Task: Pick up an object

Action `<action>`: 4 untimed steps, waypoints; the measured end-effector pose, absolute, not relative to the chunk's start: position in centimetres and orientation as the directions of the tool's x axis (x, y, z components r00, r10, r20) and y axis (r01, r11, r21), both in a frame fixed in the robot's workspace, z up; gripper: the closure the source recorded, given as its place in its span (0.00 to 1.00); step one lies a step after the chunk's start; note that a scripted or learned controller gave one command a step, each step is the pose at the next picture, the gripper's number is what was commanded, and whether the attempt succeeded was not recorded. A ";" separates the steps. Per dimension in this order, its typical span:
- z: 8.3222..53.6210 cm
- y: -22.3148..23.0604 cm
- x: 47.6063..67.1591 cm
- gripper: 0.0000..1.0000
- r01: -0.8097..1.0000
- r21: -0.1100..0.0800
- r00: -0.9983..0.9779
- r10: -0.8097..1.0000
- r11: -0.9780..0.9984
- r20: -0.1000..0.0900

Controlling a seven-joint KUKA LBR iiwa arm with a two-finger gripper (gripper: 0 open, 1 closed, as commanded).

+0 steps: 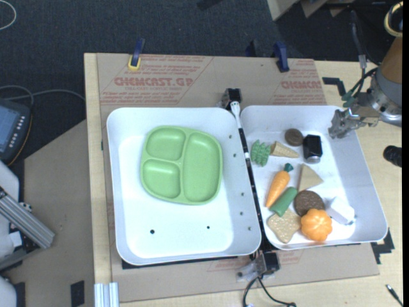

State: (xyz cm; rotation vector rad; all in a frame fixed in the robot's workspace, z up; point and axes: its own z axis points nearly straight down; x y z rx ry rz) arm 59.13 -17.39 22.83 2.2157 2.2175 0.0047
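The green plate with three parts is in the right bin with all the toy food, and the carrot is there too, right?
Not quite. The camera view shows the green plate in the left bin, on its own. The toy food, carrot included, lies in the right bin.

The end effector [342,123] hangs over the right bin's [369,178] far right edge. That bin holds a carrot [278,185], an orange [316,225], a black block [312,146] and other toy foods. A green divided plate [182,165] lies in the left bin [128,222].
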 end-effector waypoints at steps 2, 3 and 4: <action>23.0 -6.6 55.8 1.00 1.000 -0.001 -0.007 1.000 0.007 0.004; 21.7 -1.5 54.1 1.00 1.000 -0.004 -0.004 1.000 0.004 0.002; 21.8 4.3 51.9 1.00 1.000 -0.004 -0.007 1.000 0.007 0.003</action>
